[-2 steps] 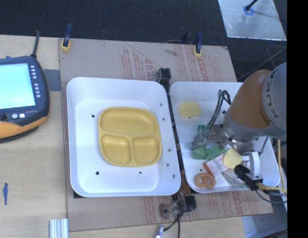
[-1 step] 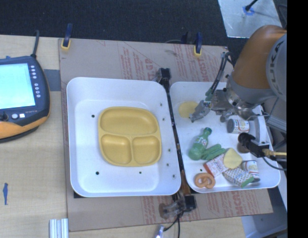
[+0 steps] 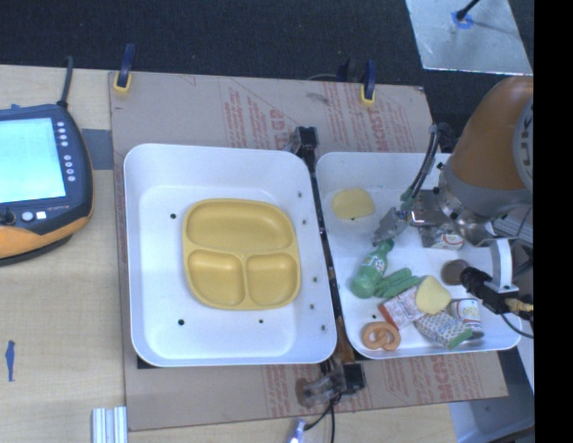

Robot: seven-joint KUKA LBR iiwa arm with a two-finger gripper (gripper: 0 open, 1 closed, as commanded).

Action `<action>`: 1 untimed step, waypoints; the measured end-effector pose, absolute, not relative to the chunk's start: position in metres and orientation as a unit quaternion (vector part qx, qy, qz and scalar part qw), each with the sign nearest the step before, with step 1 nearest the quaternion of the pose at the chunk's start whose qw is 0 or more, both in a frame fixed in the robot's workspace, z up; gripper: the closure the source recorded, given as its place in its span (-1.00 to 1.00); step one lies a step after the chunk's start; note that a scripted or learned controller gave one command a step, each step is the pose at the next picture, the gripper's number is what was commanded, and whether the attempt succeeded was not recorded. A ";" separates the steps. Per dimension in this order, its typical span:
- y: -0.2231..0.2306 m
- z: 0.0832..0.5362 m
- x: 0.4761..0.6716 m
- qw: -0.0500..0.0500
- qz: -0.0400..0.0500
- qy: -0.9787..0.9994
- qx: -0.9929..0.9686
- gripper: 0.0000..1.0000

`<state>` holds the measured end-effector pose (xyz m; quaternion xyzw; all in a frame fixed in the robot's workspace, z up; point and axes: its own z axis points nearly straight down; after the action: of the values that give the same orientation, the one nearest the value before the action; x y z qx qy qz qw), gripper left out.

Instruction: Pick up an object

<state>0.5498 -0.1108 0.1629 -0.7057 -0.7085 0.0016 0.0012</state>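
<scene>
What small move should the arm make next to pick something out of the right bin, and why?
Probably lower the claw a little, straight down toward the green plastic bottle. The claw sits just above the bottle's upper end in the right white bin, with nothing seen in its grip, and the bottle is its nearest item. The round yellow piece lies farther up the bin.

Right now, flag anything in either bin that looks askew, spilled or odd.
Nothing looks spilled or damaged. The yellow divided tray sits squarely in the left bin. The right bin holds a loose jumble: a green bottle lying on its side, a pretzel, and wrappers.
</scene>
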 end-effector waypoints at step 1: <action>-0.132 0.104 0.566 0.002 0.002 -0.709 -0.705 -1.00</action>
<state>0.5661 -0.1320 0.1038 -0.7054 -0.7088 0.0019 0.0018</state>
